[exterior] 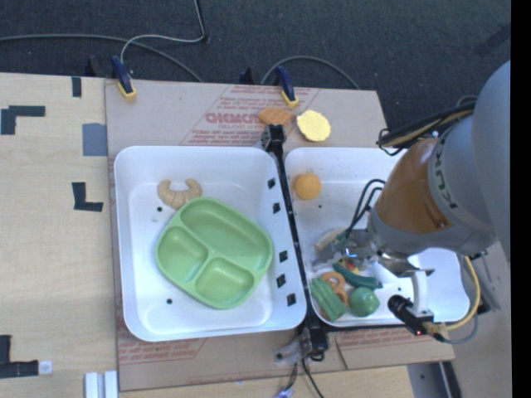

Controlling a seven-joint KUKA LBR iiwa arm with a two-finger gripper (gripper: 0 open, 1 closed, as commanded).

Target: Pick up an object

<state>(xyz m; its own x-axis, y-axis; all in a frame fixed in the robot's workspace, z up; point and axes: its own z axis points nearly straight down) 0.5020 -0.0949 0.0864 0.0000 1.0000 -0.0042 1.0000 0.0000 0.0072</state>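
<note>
- A broad grey arm (489,148) with smooth, rounded casing is seen.
- An orange band (412,191) is wrapped around it above the wrist.
- Thin black cables (362,210) are looped beside the wrist.
- A yellow cable (474,293) is curved along the lower part, ending near a small black fitting (401,309).

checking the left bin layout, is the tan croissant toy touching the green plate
Apart. The camera view shows a strip of white bin floor between the croissant toy and the green plate's upper rim.
</note>
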